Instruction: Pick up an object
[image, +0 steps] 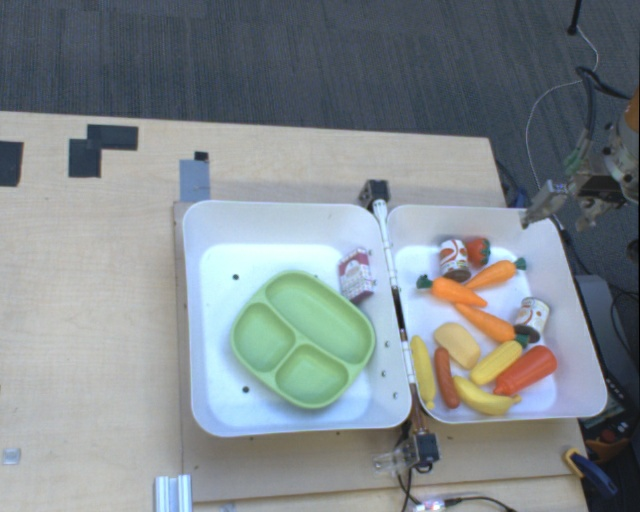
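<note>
The right bin holds several toy foods: three orange carrots, a small can beside a red piece, a second can, a red pepper, a banana, a yellow corn piece, a tan potato and a red sausage. My gripper hangs off the grey arm above the bin's far right corner. It is apart from every toy, and nothing is seen in it.
The left bin bears a green divided plate, with a small red and white can lying near the wall it shares with the right bin. Cables loop beside the arm at the right. Bare wooden bench stretches to the left.
</note>
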